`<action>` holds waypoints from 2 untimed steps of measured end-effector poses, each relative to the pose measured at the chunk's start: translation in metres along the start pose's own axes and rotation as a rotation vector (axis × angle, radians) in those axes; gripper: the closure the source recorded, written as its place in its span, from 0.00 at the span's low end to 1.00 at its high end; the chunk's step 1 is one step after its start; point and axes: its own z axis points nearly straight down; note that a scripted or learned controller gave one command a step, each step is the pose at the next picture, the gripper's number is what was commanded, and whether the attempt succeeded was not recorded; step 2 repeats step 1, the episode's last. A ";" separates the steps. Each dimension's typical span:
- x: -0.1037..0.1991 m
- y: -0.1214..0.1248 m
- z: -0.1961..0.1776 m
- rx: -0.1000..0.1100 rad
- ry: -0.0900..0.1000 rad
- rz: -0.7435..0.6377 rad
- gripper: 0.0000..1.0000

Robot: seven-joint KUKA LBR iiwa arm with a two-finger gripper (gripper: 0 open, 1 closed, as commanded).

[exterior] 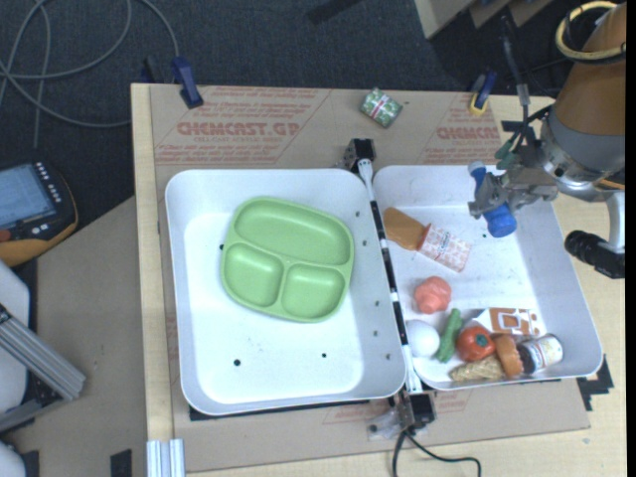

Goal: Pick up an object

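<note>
My gripper (pixel 499 207) hangs over the upper right part of the right bin (pixel 556 266), below the arm's orange band. A blue piece (pixel 502 223) shows at its lower end; whether that is a held thing or part of the gripper is unclear. Left of it lies a brown packet with a white and red wrapper (pixel 422 237). Nearer the front are a pink ball (pixel 431 293), a white egg (pixel 423 339), a green vegetable (pixel 450 326), a tomato (pixel 475 343), an orange and white carton (pixel 512 318) and a small bottle (pixel 534 352).
A green divided plate (pixel 288 258) lies in the left bin (pixel 199 346). A small wrapped item (pixel 380 106) sits on the bench behind the bins. Blue clamps (pixel 185 82) (pixel 482 91) grip the bench's far edge. A black handle (pixel 596 253) juts in at right.
</note>
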 end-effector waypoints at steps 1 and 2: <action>0.059 -0.012 0.009 0.008 0.002 0.001 1.00; 0.059 -0.012 0.009 0.008 0.002 0.001 1.00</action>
